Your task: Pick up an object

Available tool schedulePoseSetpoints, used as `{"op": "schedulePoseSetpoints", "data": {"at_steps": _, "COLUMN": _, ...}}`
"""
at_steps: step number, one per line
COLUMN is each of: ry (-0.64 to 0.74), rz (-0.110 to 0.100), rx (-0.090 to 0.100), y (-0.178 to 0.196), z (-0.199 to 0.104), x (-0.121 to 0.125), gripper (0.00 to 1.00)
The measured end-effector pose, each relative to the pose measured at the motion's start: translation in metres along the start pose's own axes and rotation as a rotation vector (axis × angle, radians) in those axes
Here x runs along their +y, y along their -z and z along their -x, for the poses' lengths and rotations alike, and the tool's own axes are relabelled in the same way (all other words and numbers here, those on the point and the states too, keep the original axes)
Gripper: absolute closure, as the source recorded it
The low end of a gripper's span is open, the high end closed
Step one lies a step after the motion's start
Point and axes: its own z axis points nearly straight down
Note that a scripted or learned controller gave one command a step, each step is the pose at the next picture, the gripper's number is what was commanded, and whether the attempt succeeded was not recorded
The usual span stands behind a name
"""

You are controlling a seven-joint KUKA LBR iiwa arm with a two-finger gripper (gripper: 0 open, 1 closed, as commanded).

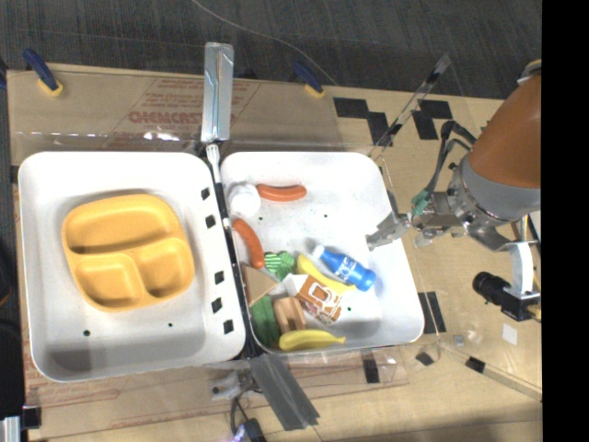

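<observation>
The left bin (37, 182) holds a divided tray (127, 250); in the right bin (345, 173), a sausage (281, 191) lies at the back, a bottle (345, 268) mid-right, a banana (310, 340) at the front edge

Bench (460, 357) bears two white bins: left (37, 339), right (368, 168).

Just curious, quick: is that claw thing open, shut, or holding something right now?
Gripper: cannot be told; it sits over the right bin's right edge.
</observation>
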Motion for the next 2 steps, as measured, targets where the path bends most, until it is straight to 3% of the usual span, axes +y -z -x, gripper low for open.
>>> {"op": "schedulePoseSetpoints", "data": {"at_steps": 1, "ry": -0.452, "rz": -0.006, "rx": 0.003, "y": -0.127, "z": 0.001, "x": -0.004, "gripper": 0.00}}
{"op": "schedulePoseSetpoints", "data": {"at_steps": 2, "ry": -0.619, "rz": -0.002, "rx": 0.002, "y": -0.171, "z": -0.016, "x": 0.039, "gripper": 0.00}}
